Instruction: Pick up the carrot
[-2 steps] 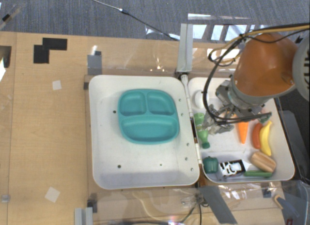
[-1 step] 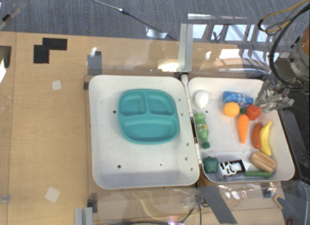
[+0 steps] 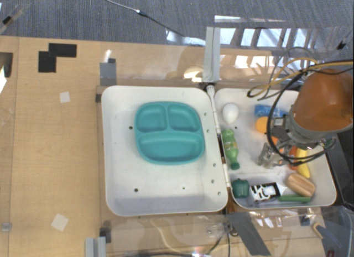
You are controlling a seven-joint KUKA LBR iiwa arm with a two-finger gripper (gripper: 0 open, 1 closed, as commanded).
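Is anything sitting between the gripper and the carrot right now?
Nothing visible does. The carrot lies in the right bin just beyond the gripper, with bare bin floor between them. A blue item sits on its far side.

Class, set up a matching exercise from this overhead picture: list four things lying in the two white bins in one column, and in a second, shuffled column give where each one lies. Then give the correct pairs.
Things
1. teal plastic divided plate
2. white egg-shaped object
3. green plastic bottle with a yellow label
4. tan bread-roll-shaped toy

Places
A. far corner of the right bin, near the divider
B. near right corner of the right bin
C. middle of the left bin
D. along the right bin's left wall, lengthwise

Pairs: 1-C, 2-A, 3-D, 4-B
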